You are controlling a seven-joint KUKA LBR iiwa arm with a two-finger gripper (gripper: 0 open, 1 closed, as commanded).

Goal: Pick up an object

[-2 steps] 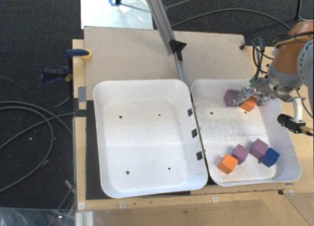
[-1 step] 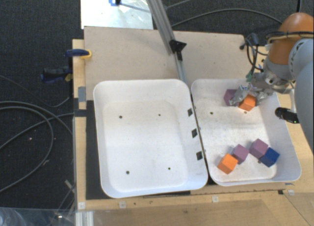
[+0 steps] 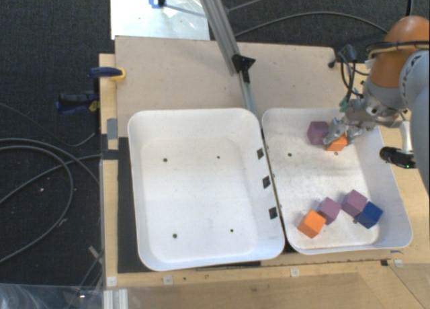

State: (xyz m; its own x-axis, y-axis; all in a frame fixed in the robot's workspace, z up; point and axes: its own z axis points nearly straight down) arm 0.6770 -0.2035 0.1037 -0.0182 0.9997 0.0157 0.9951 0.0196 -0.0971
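Reaching in from the right of the frame, the gripper [image 3: 340,134] sits low over the upper part of the right bin [image 3: 295,187], right at an orange block [image 3: 336,144] with a purple block [image 3: 318,132] touching it on the left. Whether the tool is apart, together or clamped on the orange block: cannot tell, the wrist hides the tips. Judging by the pose, this is a grasp attempt on the orange block, likely chosen as the nearest target under the arm [image 3: 396,79].

Other candidates cluster at the lower right of the same bin: a second orange cube [image 3: 311,223], two purple cubes [image 3: 328,209] [image 3: 354,201], and a blue cube [image 3: 369,215], all close together, some touching. That clustering probably makes them harder picks.

The left bin [image 3: 201,187] holds no blocks. A blue clamp [image 3: 106,72] grips the board edge at upper left, presumably pinning it down.

No readable brands, labels or writing.
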